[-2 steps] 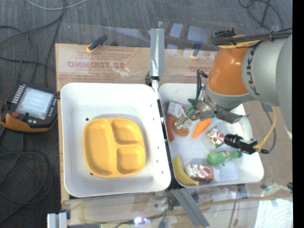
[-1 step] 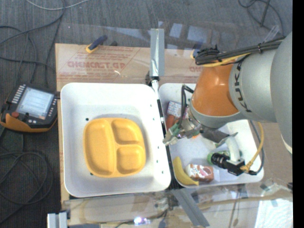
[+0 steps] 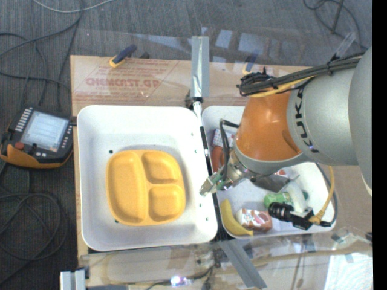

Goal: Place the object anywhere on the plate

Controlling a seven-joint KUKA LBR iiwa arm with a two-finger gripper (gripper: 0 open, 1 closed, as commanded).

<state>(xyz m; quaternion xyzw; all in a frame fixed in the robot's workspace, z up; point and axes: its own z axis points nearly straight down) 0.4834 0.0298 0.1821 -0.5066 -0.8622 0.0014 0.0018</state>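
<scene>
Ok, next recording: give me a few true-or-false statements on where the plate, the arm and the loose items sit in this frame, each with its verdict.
1. The yellow plastic plate with three compartments lies in the left white bin. True.
2. A yellow banana lies on the plate. False: the banana lies in the right white bin, near its front edge.
3. The grey arm with the orange band hangs over the right bin. True.
4. The gripper sits over the plate's middle. False: it is near the divide between the two bins, to the right of the plate.
5. The plate's compartments hold nothing. True.
6. The orange-cased handheld control pad lies inside the left bin. False: it lies on the floor left of the bench.
</scene>
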